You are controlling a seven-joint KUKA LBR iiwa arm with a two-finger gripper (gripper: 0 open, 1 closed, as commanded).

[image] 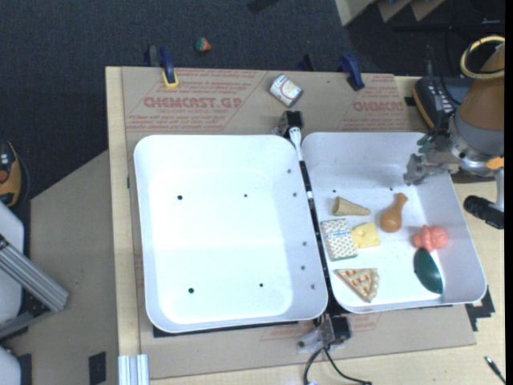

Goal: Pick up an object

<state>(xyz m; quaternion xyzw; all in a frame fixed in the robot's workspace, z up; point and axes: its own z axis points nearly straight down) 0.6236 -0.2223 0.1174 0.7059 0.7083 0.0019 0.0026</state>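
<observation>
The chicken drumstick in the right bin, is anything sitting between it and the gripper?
Nothing visible does. The gripper hangs over the right bin's upper right part, and bare white floor separates it from the chicken drumstick just below.

2 bins side by side on a board. Left bin: holds nothing. Right bin: cone and drumstick toward the rear; cracker beside cheese wedge at centre; pizza slice in front; 2 further items along the right wall. Small box on the board behind the bins.
</observation>
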